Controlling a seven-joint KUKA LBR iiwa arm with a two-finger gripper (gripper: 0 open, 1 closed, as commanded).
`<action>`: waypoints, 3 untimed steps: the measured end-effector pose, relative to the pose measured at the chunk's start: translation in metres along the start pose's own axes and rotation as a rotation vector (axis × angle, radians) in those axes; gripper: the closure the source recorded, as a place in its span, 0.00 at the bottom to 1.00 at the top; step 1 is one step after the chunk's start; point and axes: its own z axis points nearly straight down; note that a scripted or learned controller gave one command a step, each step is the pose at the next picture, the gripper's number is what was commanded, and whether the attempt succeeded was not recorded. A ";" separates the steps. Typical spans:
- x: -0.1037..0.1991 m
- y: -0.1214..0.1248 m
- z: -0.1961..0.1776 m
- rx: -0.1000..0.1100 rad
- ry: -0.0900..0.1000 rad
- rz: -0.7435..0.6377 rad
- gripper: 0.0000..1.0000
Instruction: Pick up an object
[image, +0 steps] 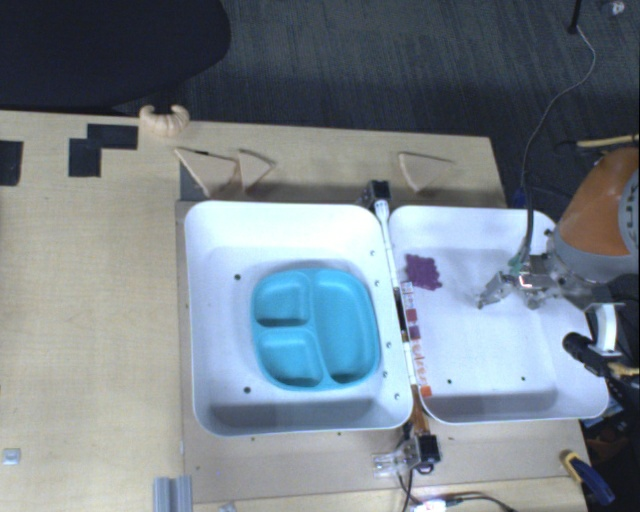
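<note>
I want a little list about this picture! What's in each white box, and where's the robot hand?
left bin: holds a blue tray with three sections, lying flat
right bin: holds a small purple object near its upper left corner
gripper: over the right bin, to the right of the purple object, apart from it
arm: grey with orange band, reaching in from the right

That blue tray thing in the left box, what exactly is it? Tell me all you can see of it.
The blue tray is a light blue divided plate, plastic by its look, with rounded corners and three compartments: two smaller on its left, one long on its right. It lies flat, face up, slightly turned, in the middle of the left white bin, resting on the bin's floor. Nothing lies in it or touches it otherwise.
</note>
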 end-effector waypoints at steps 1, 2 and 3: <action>-0.002 -0.078 -0.046 0.003 0.001 0.001 0.00; 0.010 -0.089 -0.001 -0.003 -0.001 0.001 0.00; 0.009 -0.087 -0.013 -0.010 -0.003 0.001 1.00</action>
